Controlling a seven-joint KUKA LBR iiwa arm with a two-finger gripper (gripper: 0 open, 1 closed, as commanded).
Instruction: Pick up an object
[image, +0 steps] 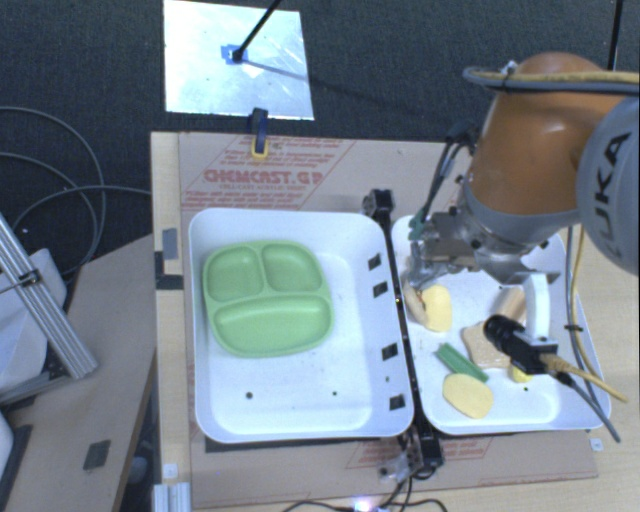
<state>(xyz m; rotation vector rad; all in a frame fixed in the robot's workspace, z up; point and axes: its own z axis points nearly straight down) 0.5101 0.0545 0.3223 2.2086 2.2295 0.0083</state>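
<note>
The robot's jaws (422, 272) hang low in the right bin (560, 408), just above a small yellow piece (436, 307) by the bin's left wall. I cannot tell how the jaws are set. A green divided plate (266, 297) lies in the left bin (290, 405).

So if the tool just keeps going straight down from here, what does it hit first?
Most likely the pale yellow piece by the right bin's left wall: the tool hangs right above it. Depth is unclear from this slanted view, so it may miss.
</note>
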